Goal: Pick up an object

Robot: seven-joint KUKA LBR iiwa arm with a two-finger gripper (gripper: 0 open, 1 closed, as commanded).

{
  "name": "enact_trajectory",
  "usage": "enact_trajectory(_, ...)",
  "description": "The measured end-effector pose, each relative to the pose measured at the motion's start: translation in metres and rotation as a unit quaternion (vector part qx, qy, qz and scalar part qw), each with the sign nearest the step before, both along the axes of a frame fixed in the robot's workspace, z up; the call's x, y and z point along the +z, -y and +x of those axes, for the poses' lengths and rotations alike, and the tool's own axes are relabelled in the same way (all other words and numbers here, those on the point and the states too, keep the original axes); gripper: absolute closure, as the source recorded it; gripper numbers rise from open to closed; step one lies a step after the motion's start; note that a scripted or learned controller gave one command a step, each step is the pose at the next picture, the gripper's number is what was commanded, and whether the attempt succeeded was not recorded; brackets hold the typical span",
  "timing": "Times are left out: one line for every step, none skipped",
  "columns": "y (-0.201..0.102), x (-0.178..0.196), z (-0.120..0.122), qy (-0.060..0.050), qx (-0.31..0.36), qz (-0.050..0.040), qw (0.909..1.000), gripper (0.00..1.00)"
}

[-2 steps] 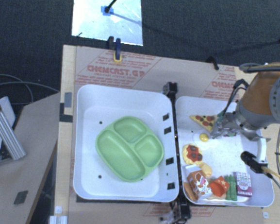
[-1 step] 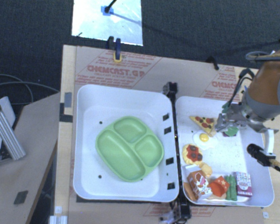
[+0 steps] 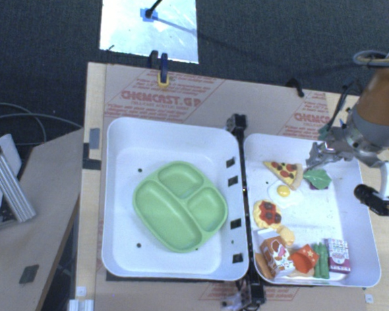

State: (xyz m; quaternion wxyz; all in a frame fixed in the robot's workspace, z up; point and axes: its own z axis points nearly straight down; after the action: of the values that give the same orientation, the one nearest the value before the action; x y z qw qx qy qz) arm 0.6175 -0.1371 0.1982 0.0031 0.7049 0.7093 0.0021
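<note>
My gripper (image 3: 316, 158) hangs over the back of the right bin (image 3: 360, 230), on the grey arm with its orange band coming in from the right. Just below it lies a green leaf-shaped toy (image 3: 318, 178), and a pizza slice (image 3: 284, 171) lies to the left of that. I see nothing held in the gripper. A fried egg (image 3: 283, 191) and a small round pizza (image 3: 268, 213) sit further forward. Along the bin's front edge are a red-and-white carton (image 3: 276, 255), an orange-red piece (image 3: 304, 258), a green piece (image 3: 323, 259) and a pink-and-white packet (image 3: 338, 255).
The left bin (image 3: 131, 146) holds a green divided plate (image 3: 180, 206). A black divider (image 3: 242, 196) runs between the two bins. Cardboard (image 3: 206, 102) lies under both bins, and a blue-and-yellow clamp (image 3: 163, 69) sits at its back edge.
</note>
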Motion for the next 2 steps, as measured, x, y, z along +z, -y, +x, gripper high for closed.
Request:
enact_trajectory(0.0,0.028,0.001,-0.002,0.0,0.0004,1.0,1.0)
enact_trajectory(-0.051,0.019,-0.013,-0.004,0.001,0.0014,1.0,1.0)
